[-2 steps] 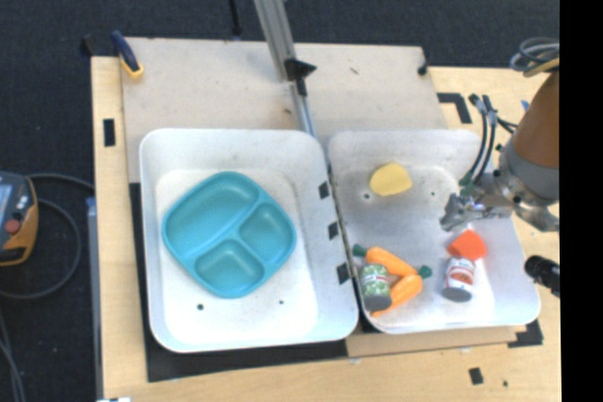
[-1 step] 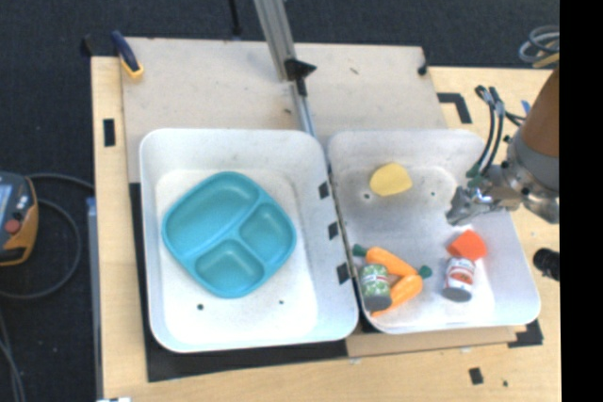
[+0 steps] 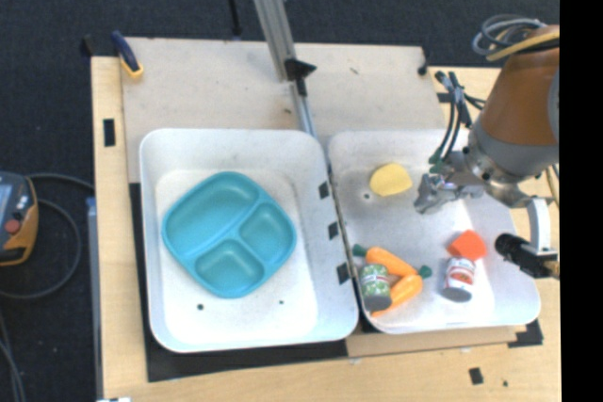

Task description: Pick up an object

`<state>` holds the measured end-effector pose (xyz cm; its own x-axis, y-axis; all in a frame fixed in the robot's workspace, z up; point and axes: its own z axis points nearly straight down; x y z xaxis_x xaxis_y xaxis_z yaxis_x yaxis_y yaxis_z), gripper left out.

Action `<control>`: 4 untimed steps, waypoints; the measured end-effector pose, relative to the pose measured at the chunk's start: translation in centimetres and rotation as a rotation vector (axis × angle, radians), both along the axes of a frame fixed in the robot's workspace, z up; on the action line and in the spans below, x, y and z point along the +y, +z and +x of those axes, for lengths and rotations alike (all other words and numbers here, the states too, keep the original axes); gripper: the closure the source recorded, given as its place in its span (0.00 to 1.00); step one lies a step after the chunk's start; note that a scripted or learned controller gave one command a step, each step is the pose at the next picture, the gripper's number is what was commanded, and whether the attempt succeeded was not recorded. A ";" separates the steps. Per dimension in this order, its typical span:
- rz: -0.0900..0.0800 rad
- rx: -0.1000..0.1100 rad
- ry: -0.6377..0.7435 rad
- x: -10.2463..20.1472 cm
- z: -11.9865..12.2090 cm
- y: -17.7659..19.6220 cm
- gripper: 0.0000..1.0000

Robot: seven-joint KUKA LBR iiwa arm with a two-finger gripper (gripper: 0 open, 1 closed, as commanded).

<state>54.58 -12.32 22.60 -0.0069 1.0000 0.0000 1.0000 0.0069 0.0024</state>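
Where bins [image 3: 155, 202] sit: 2, 1 plate [image 3: 229, 232].

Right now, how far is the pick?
Done: the arm is in over the right bin, with the gripper low beside the yellow piece. In hand: nothing visible between its fingers. Left: the grasp and lift. The yellow piece, carrots, orange-capped bottle and small can all lie in the right bin; the blue plate sits in the left bin.
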 end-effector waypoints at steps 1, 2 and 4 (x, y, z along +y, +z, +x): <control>0.001 -0.001 0.001 4.9 2.9 1.2 1.00; 0.001 -0.001 0.000 8.9 5.3 2.0 1.00; 0.001 0.000 0.001 17.7 9.2 3.3 1.00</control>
